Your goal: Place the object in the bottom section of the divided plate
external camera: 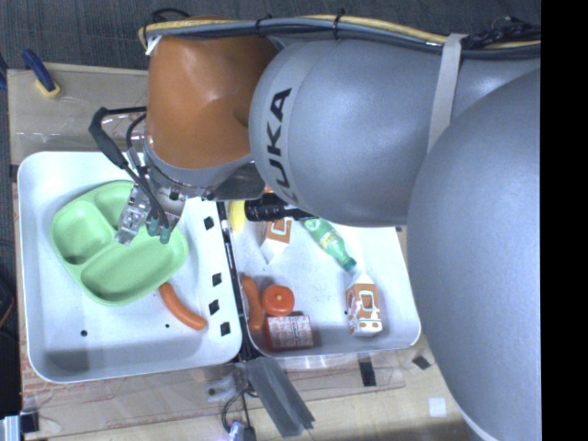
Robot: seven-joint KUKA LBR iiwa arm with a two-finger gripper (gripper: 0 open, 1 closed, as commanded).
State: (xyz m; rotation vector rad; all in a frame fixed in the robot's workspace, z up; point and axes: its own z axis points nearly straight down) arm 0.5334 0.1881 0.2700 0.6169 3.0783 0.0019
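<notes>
Your landmark is the green divided plate (pixel 115 246), lying in the left white bin (pixel 55 338). The gripper (pixel 145 225) sits right over the plate, above the ridge between the sections, its fingers (pixel 134 221) set narrow. You cannot tell from this angle whether anything sits between them. An orange carrot-shaped piece (pixel 182 308) lies just off the plate's lower right edge, on the bin floor, apart from the gripper. Right of the plate, across the divider, the second bin (pixel 404 333) holds a green bottle (pixel 329 243), a small orange-and-white bottle (pixel 365 309), a red-capped jar (pixel 283 322) and another orange piece (pixel 252 303). The arm (pixel 358 127) looms over both bins, hiding the plate's upper right.
</notes>
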